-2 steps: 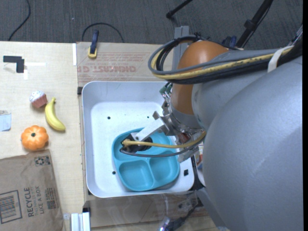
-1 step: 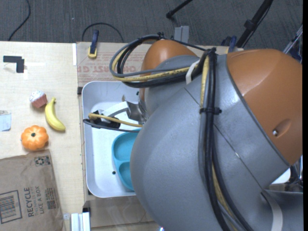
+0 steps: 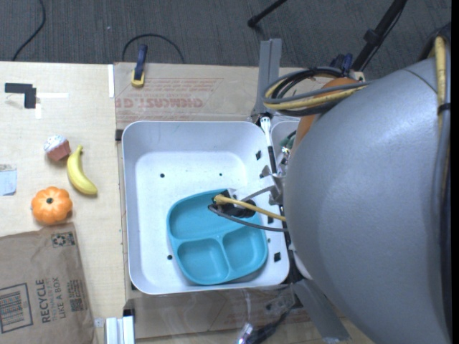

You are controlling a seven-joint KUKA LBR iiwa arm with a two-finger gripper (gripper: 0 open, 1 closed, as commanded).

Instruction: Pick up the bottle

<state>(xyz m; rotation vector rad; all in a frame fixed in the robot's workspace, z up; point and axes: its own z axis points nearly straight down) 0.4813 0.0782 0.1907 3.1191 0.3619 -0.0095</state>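
Blue tray [image 3: 215, 253] inside white bin [image 3: 143, 192], grey arm [image 3: 373, 192] right of tray, claw [image 3: 273, 180] at tray's upper right edge, spread or pressed together: can't tell.

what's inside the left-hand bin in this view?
A blue divided plate with three compartments lies toward the bin's near right corner. The grey arm covers the bin's right edge and everything beyond it, so anything under the arm is hidden.

Blue divided tray [image 3: 215, 253] sits in the white bin [image 3: 143, 192], just left of the claw [image 3: 275, 183]. Well off to the claw's left, out on the bench [image 3: 79, 117]: banana [image 3: 80, 172], little pumpkin [image 3: 51, 206], cupcake toy [image 3: 57, 147], plus recycle-printed cardboard [image 3: 36, 285]
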